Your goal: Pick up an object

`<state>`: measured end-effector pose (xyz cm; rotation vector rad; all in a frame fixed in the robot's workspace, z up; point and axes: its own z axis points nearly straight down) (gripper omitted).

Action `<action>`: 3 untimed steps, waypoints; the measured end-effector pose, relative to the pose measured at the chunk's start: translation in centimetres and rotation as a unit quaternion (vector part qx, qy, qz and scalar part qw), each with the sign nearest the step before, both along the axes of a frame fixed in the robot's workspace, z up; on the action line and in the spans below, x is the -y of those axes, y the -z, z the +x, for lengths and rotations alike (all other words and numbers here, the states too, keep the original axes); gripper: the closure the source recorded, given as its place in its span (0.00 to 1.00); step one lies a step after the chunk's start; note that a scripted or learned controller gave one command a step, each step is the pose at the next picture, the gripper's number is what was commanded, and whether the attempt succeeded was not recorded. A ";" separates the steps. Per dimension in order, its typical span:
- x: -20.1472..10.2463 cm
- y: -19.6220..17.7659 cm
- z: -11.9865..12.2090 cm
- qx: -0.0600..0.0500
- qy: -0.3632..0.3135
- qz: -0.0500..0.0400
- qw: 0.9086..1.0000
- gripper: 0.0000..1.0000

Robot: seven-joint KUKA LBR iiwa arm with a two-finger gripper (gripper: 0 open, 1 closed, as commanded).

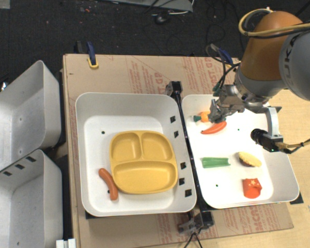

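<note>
Gripper, upper right of frame, poised over the red chili pepper in the right bin; finger state cannot be told. Left bin holds a yellow tray.

A red chili pepper lies flat and slightly tilted near the far left of the right bin, with a small orange and green carrot-like piece just beside it toward the far edge. Nearer the front lie a green bean-like strip, level and pointing left to right, a yellow and brown oval piece to its right, and a red strawberry-like piece near the front right. In the left bin a yellow three-compartment plate rests flat at the middle, and an orange-brown sausage lies slanted, touching its front left edge.
</note>
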<state>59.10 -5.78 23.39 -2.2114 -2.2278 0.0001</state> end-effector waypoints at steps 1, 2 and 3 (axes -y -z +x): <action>-5.5 -0.9 -1.6 0.000 0.000 0.000 1.000 1.00; -9.7 -0.4 -3.8 -0.001 0.000 0.000 1.000 1.00; -15.2 0.7 -4.9 0.000 0.000 0.000 1.000 1.00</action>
